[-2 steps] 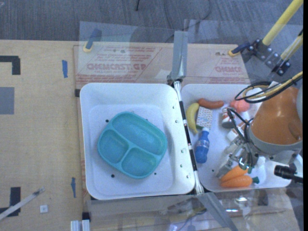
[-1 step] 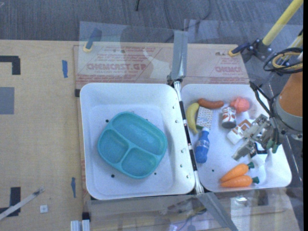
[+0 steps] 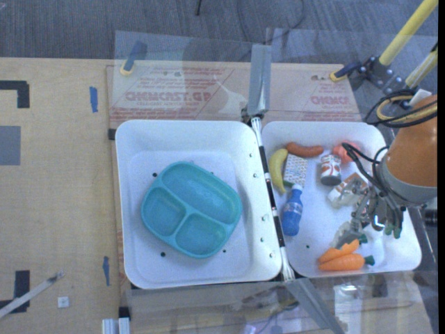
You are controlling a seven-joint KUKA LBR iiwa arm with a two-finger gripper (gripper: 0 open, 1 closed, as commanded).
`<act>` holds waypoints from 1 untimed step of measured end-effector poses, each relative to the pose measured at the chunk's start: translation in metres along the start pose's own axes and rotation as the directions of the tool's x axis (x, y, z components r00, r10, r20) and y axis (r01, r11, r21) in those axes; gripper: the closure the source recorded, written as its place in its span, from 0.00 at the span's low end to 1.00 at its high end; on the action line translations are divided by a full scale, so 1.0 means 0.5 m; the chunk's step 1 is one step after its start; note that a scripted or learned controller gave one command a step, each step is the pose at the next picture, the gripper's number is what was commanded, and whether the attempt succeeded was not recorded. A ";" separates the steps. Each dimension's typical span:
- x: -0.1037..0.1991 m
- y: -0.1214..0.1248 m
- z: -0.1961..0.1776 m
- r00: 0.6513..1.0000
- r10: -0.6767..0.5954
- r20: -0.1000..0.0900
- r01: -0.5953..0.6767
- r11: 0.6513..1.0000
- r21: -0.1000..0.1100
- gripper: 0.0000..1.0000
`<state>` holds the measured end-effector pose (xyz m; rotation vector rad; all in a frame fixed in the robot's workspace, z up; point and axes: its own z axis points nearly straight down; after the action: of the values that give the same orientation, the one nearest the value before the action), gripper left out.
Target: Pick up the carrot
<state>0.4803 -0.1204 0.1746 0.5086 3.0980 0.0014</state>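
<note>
Over the right bin's near-right corner, the gripper (image 3: 361,223) is seen hanging just above the carrot (image 3: 342,258).

Whether anything is clamped can't be made out, too much clutter around the tip. The carrot is laid flat on the right bin (image 3: 400,259) floor, just toward the front edge from the gripper. Further left, a blue bottle (image 3: 292,213), a banana (image 3: 277,169) and a sausage (image 3: 305,149) are spotted; a teal divided plate (image 3: 191,209) is parked in the left bin (image 3: 132,186).
</note>
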 end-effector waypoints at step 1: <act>0.000 0.000 0.000 1.000 0.000 0.000 0.000 1.000 0.000 0.00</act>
<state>0.4803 -0.1205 0.1746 0.5093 3.0978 0.0015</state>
